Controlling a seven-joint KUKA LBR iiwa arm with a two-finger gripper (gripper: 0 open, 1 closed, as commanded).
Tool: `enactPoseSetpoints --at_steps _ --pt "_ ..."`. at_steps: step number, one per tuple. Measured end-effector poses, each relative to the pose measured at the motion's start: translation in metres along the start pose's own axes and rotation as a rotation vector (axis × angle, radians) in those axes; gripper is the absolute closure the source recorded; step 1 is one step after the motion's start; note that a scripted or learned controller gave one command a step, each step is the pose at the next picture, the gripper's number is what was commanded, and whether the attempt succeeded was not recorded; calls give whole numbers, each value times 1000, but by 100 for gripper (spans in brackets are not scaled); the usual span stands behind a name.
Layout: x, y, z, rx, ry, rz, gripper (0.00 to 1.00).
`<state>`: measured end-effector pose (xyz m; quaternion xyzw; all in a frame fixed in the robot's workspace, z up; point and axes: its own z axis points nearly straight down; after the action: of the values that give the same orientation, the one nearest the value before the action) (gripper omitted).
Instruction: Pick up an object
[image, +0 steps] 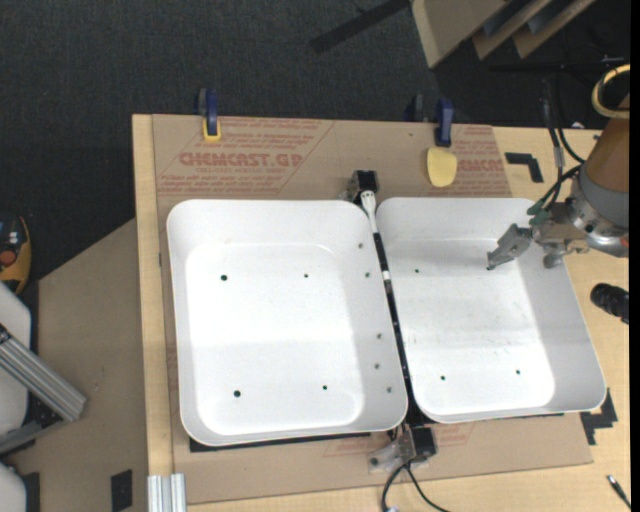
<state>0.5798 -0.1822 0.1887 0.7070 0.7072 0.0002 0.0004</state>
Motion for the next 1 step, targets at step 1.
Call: enactPoseSetpoints --at_steps 1 --pt "0 1 -11 -3 -1 0 100"
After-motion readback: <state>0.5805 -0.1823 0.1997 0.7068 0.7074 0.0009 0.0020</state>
